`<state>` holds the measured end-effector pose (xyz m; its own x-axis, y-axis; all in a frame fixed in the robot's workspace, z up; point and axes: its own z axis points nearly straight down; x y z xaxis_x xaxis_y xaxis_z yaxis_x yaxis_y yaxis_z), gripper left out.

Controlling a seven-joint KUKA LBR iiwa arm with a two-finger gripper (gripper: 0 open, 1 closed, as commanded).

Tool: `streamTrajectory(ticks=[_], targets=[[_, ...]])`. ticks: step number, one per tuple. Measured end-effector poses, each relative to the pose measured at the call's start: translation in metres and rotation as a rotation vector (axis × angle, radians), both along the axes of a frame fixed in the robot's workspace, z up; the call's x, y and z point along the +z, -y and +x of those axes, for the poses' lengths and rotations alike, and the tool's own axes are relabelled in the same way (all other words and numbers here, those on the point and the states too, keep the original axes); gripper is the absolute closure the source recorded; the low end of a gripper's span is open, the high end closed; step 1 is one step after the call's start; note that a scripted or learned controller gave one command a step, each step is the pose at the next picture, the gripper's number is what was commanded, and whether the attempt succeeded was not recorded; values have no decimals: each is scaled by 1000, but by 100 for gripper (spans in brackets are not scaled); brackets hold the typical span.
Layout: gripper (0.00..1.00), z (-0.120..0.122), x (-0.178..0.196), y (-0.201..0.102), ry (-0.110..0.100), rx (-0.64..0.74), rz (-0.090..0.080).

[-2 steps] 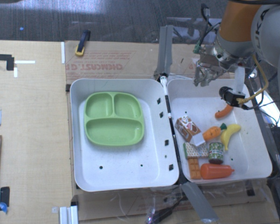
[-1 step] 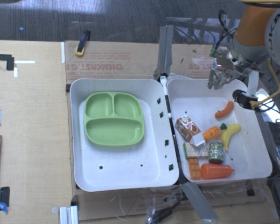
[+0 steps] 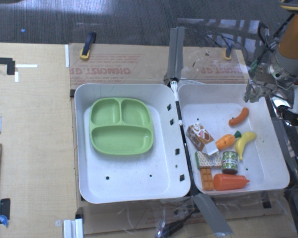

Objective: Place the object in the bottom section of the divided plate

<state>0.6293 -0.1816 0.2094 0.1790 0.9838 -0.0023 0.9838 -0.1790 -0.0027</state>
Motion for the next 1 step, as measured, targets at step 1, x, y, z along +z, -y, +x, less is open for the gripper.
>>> streamTrajectory(ticks=[1], targets=[[100, -46, -113, -50, 0, -26, 2]])
